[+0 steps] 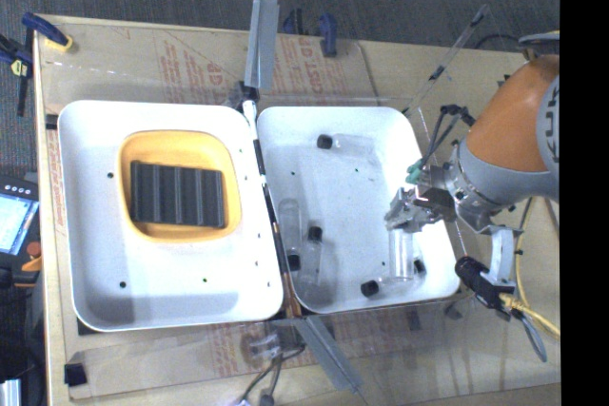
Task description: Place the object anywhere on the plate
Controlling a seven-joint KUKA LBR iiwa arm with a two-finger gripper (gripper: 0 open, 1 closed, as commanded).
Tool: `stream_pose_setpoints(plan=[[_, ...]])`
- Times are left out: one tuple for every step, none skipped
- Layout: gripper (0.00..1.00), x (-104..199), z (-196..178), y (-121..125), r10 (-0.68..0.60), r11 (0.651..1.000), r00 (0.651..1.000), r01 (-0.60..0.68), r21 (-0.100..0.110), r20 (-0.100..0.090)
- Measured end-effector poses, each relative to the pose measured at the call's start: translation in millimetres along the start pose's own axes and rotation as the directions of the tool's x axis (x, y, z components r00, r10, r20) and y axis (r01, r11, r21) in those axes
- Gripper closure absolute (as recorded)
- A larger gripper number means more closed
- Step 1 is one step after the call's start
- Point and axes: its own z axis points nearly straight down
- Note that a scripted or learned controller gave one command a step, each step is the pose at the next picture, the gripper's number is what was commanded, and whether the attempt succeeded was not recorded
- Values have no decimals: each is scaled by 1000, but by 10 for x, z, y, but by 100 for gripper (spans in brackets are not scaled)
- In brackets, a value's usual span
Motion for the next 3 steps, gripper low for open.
stream_pose_setpoints(plan=[[100,653,-235,-26,-191,982,982,191,-8,3],[100,1347,-33,349,-387,922,922,387,-6,4],[100,1821,412,820,-636,772,772,636,-5,7]])
